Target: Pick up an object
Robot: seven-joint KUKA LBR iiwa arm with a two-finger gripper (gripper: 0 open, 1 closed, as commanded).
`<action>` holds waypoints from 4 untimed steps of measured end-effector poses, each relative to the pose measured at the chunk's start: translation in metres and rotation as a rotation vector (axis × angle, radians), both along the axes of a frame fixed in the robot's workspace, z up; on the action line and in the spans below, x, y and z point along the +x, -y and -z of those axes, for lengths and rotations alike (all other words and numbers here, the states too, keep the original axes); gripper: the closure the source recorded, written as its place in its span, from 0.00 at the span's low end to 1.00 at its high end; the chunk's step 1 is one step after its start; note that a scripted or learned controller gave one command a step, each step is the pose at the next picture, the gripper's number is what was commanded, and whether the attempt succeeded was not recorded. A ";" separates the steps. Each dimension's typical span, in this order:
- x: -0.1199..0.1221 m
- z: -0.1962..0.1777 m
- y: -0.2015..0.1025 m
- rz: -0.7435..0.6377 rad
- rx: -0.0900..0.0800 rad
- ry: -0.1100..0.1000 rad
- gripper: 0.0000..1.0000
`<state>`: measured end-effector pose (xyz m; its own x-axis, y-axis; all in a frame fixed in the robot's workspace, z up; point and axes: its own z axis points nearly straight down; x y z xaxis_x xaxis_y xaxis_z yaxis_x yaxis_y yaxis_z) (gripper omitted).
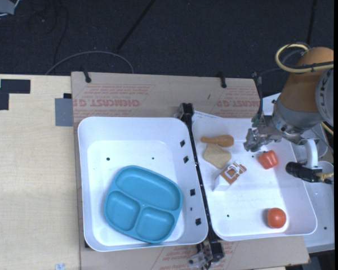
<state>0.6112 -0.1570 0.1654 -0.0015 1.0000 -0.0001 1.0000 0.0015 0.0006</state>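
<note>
- Two white bins sit on a wooden bench.
- Left bin: blue tray.
- Right bin: red toy, just beside the gripper; orange ball nearer the front.
- Jaw state: cannot tell.

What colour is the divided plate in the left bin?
Light blue. The plate has three compartments and shows clearly in the camera view.

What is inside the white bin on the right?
The right bin holds a tan bread slice, a brown drumstick-like piece, a small patterned packet and two orange-red items. The gripper covers part of the floor.
</note>
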 end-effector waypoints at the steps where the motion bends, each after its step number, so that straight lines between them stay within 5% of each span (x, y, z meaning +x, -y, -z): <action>1: 0.003 -0.044 -0.006 0.000 0.000 -0.001 1.00; 2: 0.003 -0.079 -0.005 -0.001 0.000 0.000 1.00; 4: -0.010 -0.078 -0.095 -0.001 0.001 -0.005 1.00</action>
<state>0.6008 -0.0617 0.2431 -0.0024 1.0000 0.0012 1.0000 0.0024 -0.0039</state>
